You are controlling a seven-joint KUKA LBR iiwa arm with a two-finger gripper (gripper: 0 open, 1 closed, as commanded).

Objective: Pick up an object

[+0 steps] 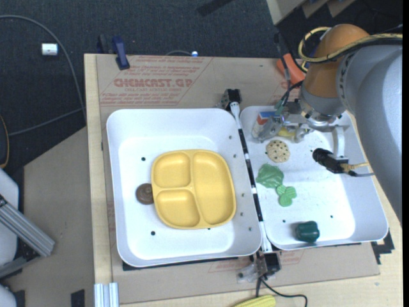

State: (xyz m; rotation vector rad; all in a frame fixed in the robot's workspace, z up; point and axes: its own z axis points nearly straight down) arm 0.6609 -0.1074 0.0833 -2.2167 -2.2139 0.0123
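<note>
I hang low over the far end of the right bin (367, 226), my gripper (276, 125) just beyond the speckled cookie (277, 149); its grip, I cannot tell.

Red lettering is printed on the brown sheet (160, 82) covering the worktop behind the bins; "CHEMCAST GP" is made out, while the smaller lines beneath cannot be read.

glossy yellow plastic tray (193, 188), smooth white bins (121, 171)
</note>
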